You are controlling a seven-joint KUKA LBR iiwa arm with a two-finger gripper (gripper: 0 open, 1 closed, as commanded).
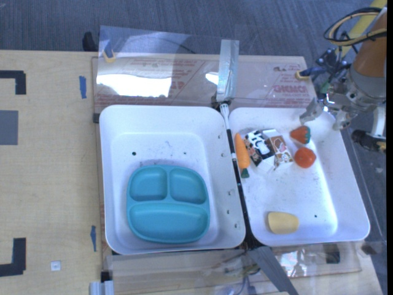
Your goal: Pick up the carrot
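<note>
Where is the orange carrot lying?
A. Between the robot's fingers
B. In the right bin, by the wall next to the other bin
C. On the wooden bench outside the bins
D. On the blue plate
B: the carrot lies along the left wall of the right bin, beside the left bin.

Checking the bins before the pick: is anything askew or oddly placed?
Mostly tidy. The carrot lies jammed along the right bin's left wall, partly under a small carton, a tight spot for fingers. Nothing looks spilled or broken.

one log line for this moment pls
task: pick up carrot | carrot: lying at right bin's left wall | pincer: above bin's far right corner, apart from carrot | status: not grasped
</note>
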